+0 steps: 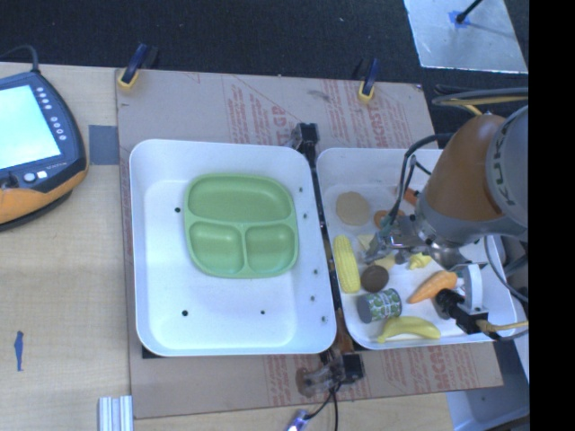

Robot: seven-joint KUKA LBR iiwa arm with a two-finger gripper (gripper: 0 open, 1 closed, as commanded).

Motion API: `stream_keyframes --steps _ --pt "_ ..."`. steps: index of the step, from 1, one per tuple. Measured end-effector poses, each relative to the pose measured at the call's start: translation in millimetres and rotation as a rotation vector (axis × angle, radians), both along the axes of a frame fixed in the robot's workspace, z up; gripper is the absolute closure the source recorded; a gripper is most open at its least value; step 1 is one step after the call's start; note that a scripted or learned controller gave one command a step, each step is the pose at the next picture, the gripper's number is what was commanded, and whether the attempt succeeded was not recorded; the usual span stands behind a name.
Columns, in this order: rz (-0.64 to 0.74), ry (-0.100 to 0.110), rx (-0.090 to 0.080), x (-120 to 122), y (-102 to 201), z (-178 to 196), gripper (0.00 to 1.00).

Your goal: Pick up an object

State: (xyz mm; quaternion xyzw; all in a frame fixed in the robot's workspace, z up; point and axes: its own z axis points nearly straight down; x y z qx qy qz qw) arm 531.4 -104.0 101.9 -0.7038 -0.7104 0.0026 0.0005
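Here, in your camera view, the arm (467,182) reaches from the right over the right bin (359,162). Its gripper (388,241) sits low among the toy food, just beside the corn cob (346,263) and above the brown ball (375,278); you cannot tell how its claw stands. Nearby lie a carrot (433,285), a banana (409,329), a small can (383,306) and a tan disc (353,208). The left bin (157,241) holds a green divided plate (242,224).
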Motion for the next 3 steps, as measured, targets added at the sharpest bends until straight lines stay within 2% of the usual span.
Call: stream_keyframes --steps 1,2,3 --pt "-0.004 -0.002 0.004 28.2 54.7 90.5 1.00" --pt "-0.005 -0.001 0.003 27.9 54.3 90.1 0.00" --pt "-0.008 -0.001 0.003 68.6 -8.0 63.2 0.00"
